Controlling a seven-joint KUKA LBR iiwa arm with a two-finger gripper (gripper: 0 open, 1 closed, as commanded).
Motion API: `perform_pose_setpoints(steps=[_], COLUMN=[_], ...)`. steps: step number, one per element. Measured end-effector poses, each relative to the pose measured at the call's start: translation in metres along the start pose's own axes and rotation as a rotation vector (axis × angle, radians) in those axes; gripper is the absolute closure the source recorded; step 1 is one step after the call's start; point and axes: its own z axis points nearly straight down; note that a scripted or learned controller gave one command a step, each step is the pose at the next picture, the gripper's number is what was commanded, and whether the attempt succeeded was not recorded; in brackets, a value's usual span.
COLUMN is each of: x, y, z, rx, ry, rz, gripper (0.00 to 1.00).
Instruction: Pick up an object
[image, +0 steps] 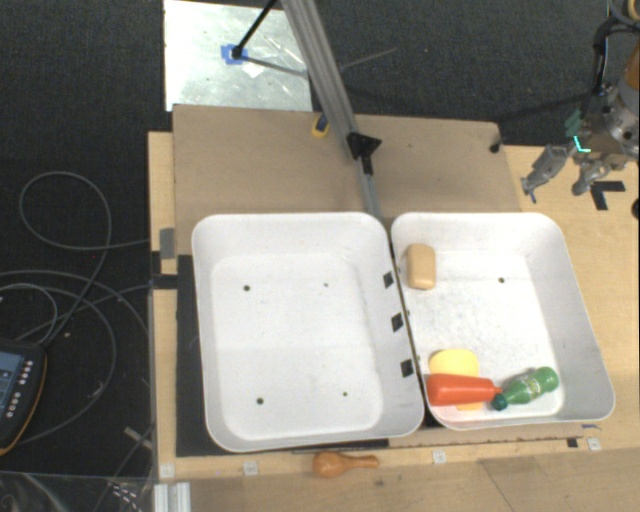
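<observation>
Along the lower edge of the right bin (580, 300) lie a green bottle (525, 388), tilted, an orange block (461, 389) touching it, and a yellow piece (454, 362) just behind. A tan lump (420, 266) sits near the bin's upper left corner. At the frame's upper right, the gripper (567, 174) hangs outside the bin over the bench (430, 160), fingers spread wide, holding nothing.

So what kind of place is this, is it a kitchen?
Probably a robot lab, not a kitchen. A gripper hangs above two white bins on a bench, the food in the right bin looks like toys, such as a green bottle, and cables trail across the floor.
</observation>
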Motion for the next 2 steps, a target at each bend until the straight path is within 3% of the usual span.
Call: perform_pose_setpoints(steps=[2], x=[-0.013], y=[-0.015], z=[0.101], rx=[0.004], ry=[0.001], rz=[0.009], gripper=[0.0])
